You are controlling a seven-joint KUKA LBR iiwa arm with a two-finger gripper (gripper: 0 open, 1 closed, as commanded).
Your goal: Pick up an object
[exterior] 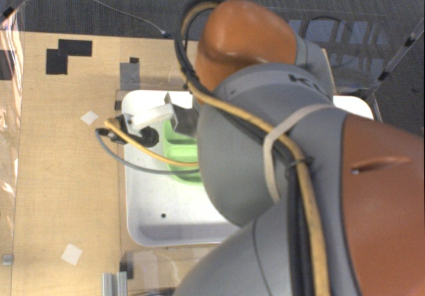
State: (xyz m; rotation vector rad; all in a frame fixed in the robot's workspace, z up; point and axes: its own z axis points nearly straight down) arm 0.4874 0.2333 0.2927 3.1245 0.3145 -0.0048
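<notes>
Lowered into the left white bin (153, 222) on the counter (60, 188): end effector (174, 115), grip state impossible to tell. Just below and to its right, partly hidden under the arm (265, 175), a light green object (182, 152), long axis unclear.

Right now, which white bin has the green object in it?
The bin toward the view's left: the green object lies in its far half. The other bin, at right, is mostly hidden behind the arm.
</notes>
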